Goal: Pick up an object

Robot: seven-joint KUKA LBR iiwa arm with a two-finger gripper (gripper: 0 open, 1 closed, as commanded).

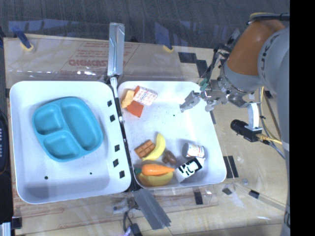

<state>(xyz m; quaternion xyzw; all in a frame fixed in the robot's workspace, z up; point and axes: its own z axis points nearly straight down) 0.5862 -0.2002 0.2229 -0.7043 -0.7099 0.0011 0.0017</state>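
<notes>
Arm: the grey arm with the orange band (253, 43) reached in from the right, its wrist above the right rim of the right bin.
Tool: the two-finger tool (189, 102) hung over the upper right part of the right bin; how far its fingers stood apart could not be told, and nothing showed between them.
Left bin: the shallow white bin (19, 146) held a blue plastic tray with three compartments (66, 128).
Right bin: the shallow white bin (172, 127) held all the small objects.
Upper left group: an orange block (135, 108), with a red-and-white carton (145, 96) just beside it.
Lower group: a yellow banana (157, 148) touching a brown waffle-like piece (144, 149); below them an orange carrot (156, 169) lying on a yellow rounded item (157, 179).
Lower right corner: a small white cup (196, 151) near a black-and-white box (190, 167).
Separation: the tool stood well apart from every object in the bin.
Desk: a light wooden desk (246, 176) carried both bins.
</notes>
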